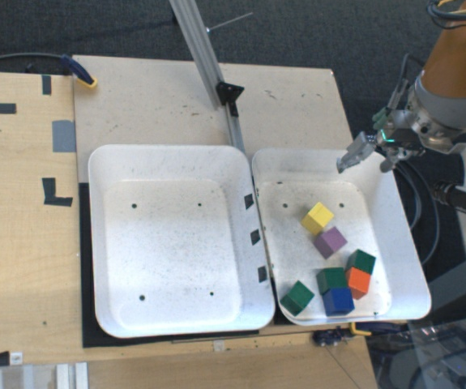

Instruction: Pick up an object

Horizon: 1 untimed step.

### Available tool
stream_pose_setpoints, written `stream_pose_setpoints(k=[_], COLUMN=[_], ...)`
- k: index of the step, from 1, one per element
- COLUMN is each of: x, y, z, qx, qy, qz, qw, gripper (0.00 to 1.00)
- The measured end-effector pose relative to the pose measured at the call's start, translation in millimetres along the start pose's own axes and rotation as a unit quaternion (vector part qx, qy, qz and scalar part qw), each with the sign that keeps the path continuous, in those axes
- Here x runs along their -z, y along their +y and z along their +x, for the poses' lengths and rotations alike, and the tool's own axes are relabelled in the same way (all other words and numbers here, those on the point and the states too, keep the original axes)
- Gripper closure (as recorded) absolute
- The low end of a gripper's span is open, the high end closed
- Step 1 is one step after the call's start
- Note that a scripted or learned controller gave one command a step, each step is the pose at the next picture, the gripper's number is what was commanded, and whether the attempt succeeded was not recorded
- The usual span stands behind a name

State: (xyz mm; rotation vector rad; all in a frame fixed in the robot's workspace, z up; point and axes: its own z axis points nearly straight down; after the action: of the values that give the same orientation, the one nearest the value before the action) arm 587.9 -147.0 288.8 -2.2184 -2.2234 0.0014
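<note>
The grey two-finger gripper (368, 154) hovers at one o'clock above the right white bin (401, 241), spread apart, grasping nothing. The orange-banded arm (451, 63) is cut off at the frame edge. A blue cube (339, 301) partly hides a green one (331, 279).

Yellow block (318, 215) — purple block (331, 241)

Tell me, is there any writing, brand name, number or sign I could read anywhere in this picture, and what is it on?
None can be read.
The coloured blocks, such as the yellow block and the blue block, have plain faces.
The right bin and the left bin carry only dark specks and dots.
The dark tape patches on the bench are bare shapes, not letters.
The gripper shows no legible marking.
</note>
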Motion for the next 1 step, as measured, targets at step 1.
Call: stream_pose_setpoints(k=[1], x=[-62.0], y=[1.8], z=[7.6], qx=[0.000], qy=[0.000], qz=[0.003], qw=[1.0000], gripper=[0.00])
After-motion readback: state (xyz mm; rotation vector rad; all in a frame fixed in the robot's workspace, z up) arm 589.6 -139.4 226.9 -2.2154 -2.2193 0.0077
